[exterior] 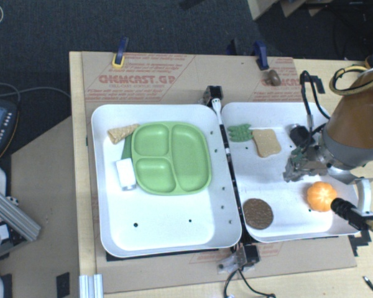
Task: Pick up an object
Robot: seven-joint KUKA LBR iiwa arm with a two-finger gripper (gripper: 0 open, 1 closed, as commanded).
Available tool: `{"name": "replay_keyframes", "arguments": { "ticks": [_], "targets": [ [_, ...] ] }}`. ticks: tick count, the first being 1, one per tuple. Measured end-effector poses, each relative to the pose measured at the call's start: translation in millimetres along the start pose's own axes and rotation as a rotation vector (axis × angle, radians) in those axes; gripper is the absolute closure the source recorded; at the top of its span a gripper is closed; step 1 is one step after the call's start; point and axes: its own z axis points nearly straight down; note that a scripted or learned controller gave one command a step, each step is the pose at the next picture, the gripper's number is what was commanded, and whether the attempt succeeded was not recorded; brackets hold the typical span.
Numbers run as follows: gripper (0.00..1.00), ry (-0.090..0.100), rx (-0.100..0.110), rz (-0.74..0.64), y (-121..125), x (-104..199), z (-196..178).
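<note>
Gripper (295,169) low in the right bin (280,228), finger state indiscernible. Right bin: one orange (321,197) just right of the gripper, one brown disc (258,213), one tan slab (267,142) with its long axis near-vertical, one green piece (239,132). Left bin (161,228): one green tray (171,158), one cracker (122,133), one white block (125,173). Board (137,78) reads "CHEMCAST".

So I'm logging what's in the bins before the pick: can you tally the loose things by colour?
Green: 2, the divided plate and a small leafy piece
Tan: 2, a triangular chip and a bread-like slice
White: 1, a small block
Brown: 1, a round patty
Orange: 1, a round fruit
Total: 7
</note>
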Motion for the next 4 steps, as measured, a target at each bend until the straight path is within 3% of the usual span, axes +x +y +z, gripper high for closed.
{"name": "replay_keyframes", "arguments": {
  "ticks": [2, 3, 4],
  "targets": [
    [1.00, 0.000, 0.000, -0.001, 7.5, 1.7, -81.5],
    [1.00, 0.003, 0.003, -0.005, 20.0, 51.5, -90.7],
    [1.00, 0.005, 0.008, -0.005, 36.1, 104.3, -72.5]
  ]
}}
